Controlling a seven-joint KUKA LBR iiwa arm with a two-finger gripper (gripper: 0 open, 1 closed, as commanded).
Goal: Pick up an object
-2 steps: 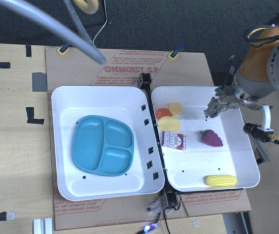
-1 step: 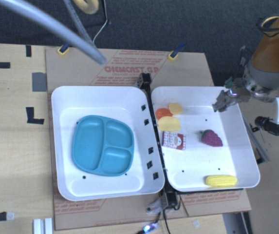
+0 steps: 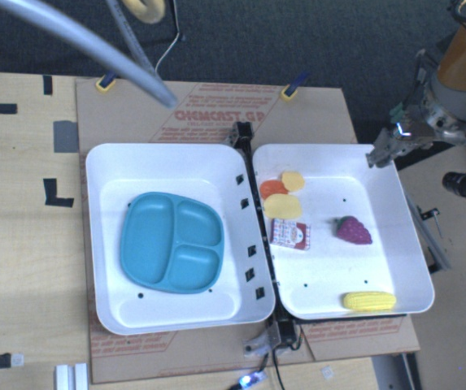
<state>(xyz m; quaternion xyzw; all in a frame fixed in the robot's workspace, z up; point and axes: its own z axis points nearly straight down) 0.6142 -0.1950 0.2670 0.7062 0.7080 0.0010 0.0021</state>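
Note:
The right bin (image 3: 395,193) holds several small items: an orange piece (image 3: 272,188), a yellow round piece (image 3: 293,181), a pale yellow piece (image 3: 282,206), a red-and-white packet (image 3: 289,234), a purple berry-like toy (image 3: 353,231) and a yellow corn cob (image 3: 369,301). My gripper (image 3: 387,149) hangs at the bin's far right corner, just over its rim, well right of the purple toy. Nothing shows between its fingers.
The left bin (image 3: 102,177) holds a blue sectioned plate (image 3: 172,242). A grey pole (image 3: 78,31) slants across the top left. The bins rest on a cardboard sheet (image 3: 216,112) with clips at its far corners.

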